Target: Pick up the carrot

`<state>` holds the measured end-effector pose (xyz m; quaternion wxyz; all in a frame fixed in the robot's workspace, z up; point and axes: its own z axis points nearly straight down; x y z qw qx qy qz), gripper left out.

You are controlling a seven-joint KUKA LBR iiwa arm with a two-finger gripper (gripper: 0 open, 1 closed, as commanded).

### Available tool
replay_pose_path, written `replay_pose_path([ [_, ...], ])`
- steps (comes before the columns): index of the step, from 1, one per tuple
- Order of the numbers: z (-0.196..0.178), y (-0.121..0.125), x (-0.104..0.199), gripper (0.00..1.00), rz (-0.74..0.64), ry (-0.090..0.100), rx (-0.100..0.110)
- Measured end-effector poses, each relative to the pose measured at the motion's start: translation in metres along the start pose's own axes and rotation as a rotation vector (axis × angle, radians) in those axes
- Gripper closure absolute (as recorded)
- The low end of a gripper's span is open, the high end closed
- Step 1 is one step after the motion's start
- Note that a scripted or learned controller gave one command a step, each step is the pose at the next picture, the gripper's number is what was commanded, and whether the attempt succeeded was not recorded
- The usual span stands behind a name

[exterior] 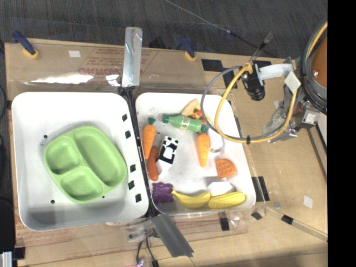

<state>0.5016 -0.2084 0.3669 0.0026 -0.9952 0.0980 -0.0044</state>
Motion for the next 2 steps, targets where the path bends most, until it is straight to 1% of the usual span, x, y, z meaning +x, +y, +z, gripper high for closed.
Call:
replay_pose_path([
  [1, 0.022, 0.004, -0.019, 1.0, 0.0, -0.005, 0.001],
  [2, -0.002, 0.003, -0.012, 1.0, 0.0, -0.001, 0.002],
])
